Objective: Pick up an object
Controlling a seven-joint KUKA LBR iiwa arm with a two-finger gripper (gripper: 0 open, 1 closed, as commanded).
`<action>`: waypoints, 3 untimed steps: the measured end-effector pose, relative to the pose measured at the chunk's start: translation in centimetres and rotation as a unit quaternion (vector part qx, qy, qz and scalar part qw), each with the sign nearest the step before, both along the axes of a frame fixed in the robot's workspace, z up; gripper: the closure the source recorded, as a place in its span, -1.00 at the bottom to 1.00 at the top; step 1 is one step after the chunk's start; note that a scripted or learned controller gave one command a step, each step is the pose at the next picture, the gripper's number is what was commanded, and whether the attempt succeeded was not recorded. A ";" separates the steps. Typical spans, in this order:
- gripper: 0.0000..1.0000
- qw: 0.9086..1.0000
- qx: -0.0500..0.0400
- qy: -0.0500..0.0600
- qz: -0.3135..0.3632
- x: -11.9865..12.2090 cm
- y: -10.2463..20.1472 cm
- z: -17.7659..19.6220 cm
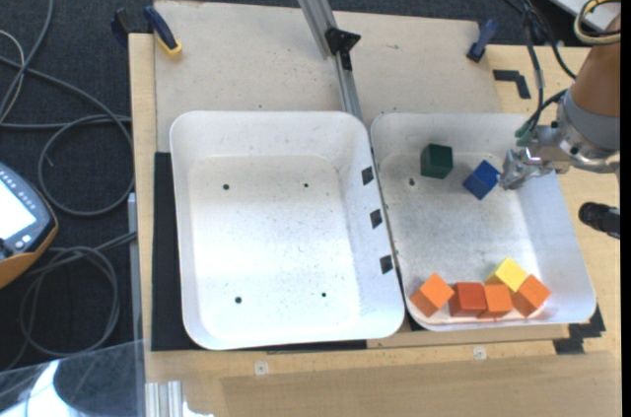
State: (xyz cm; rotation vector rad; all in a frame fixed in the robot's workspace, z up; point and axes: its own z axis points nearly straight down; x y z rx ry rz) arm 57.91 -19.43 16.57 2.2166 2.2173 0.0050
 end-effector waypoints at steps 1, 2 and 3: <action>1.00 1.000 0.000 -0.001 0.001 0.7 0.8 5.9; 1.00 1.000 0.001 0.002 0.000 0.8 0.8 6.3; 1.00 1.000 0.003 0.004 0.003 1.4 6.5 5.8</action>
